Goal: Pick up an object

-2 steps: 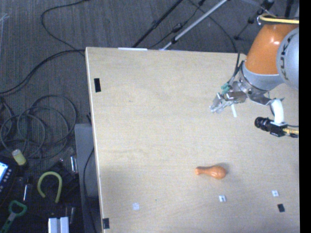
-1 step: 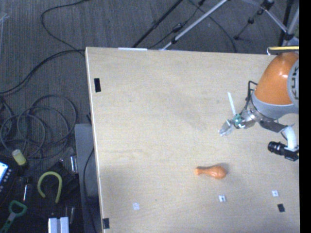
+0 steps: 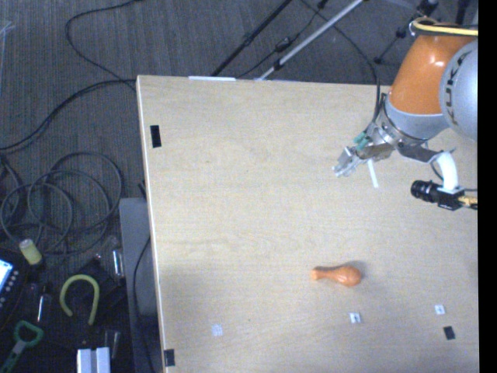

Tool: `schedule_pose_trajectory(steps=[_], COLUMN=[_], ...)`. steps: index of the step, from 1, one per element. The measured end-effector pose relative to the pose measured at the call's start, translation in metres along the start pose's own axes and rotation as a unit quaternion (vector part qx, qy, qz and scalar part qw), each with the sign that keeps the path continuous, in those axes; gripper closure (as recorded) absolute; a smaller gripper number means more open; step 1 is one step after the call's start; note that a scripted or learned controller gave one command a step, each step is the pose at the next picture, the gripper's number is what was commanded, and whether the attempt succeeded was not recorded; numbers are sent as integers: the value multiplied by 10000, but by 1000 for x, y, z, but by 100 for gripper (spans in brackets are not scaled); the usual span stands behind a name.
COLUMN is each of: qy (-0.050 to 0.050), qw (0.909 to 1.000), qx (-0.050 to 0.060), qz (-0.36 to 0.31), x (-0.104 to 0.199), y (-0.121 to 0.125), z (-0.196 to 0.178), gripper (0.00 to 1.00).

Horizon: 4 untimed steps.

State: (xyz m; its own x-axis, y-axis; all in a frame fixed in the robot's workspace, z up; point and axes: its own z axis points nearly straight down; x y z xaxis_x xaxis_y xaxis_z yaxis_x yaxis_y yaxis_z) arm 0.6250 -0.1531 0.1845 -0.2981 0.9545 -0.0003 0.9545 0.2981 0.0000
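Note:
An orange, pear-shaped object (image 3: pixel 338 275) lies on its side on the pale wooden bench top (image 3: pixel 248 208), toward the lower right, its narrow end pointing left. My gripper (image 3: pixel 359 172) hangs at the upper right, well above and slightly right of the object in the picture, at the end of the grey arm with the orange band (image 3: pixel 423 76). Its two fingers stand apart, open, with nothing between them. A clear stretch of bench separates the gripper from the object.
Small black and white markers (image 3: pixel 355 317) dot the bench near its lower edge, and a black one (image 3: pixel 155 136) sits at the upper left. Cables and tools (image 3: pixel 70 286) lie on the floor left of the bench. Tripod legs (image 3: pixel 326 22) cross behind it.

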Motion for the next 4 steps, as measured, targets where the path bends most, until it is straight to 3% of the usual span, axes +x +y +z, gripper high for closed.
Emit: schedule_pose_trajectory(steps=[1, 2, 3, 4], qy=[-3, -11, 0, -11], qw=[9972, 10000, 9990, 9990], qx=[4, 10, 2, 3], qz=[748, -10, 445, 436], x=[-15, -70, -19, -19], y=[26, -16, 40, 41], z=[-14, -11, 8, -1], gripper=[100, 100, 100, 100])
